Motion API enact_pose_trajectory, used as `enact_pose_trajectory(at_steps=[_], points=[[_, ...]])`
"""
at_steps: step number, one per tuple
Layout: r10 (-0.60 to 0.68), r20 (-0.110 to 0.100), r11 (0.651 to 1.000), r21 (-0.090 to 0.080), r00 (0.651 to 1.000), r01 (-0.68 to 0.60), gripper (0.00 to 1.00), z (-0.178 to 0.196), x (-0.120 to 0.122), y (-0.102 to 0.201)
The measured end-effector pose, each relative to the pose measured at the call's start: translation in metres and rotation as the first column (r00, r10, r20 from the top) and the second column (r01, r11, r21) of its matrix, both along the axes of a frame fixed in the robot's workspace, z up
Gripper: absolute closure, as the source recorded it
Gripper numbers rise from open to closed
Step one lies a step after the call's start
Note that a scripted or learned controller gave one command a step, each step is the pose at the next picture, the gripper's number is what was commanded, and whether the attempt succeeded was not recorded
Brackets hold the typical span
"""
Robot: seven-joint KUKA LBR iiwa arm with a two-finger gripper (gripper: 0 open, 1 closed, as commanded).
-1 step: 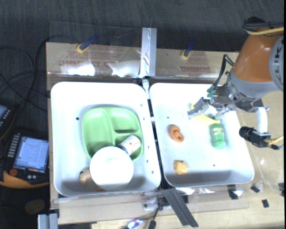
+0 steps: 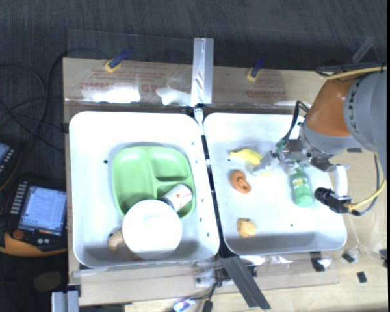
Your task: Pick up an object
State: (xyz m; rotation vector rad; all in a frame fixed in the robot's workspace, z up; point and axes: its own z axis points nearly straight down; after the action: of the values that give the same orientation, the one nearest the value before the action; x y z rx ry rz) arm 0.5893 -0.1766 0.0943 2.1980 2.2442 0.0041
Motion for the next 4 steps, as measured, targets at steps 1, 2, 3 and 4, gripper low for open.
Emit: enact_pose_trajectory(at_steps=[1,2,3,4], points=[[0.0,-0.002,1.0,0.0,1.0,0.0,1.0,0.008,0.0,0.0],[0.0,-0.002,1.0,0.0,1.0,0.0,0.0,0.008,0.0,0.0],[-0.091,0.004,0.996,-0.004,0.996,0.091,0.0,-0.006,0.05,-0.002],[-0.09,0.003,0.996,-0.008,0.996,0.09,1.0,0.004,0.05,-0.002]])
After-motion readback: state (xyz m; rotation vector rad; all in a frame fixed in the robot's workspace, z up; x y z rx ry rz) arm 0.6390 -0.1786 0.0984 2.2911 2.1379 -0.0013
